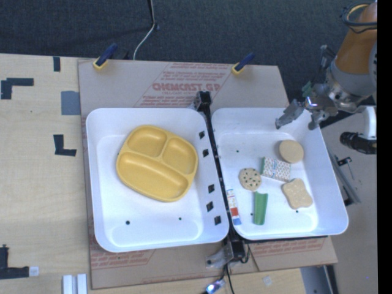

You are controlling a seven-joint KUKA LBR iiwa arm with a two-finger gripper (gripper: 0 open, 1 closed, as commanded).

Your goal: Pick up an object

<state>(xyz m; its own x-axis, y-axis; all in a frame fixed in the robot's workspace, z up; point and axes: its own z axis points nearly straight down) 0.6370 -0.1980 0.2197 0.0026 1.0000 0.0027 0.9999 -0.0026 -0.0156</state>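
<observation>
A pale wooden bench [37,164] bears black tape marks [61,144] and a brown cardboard sheet [177,87], held by two blue-and-yellow clamps [105,56]. Behind lies dark blue carpet [233,11], crossed by a thin white cable [146,38]. Light is even.

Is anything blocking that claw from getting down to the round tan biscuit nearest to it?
Nothing visible does. The gripper hangs open above the right bin's far corner, and bare white floor lies between it and the tan biscuit. The patterned packet sits just beyond the biscuit.
</observation>
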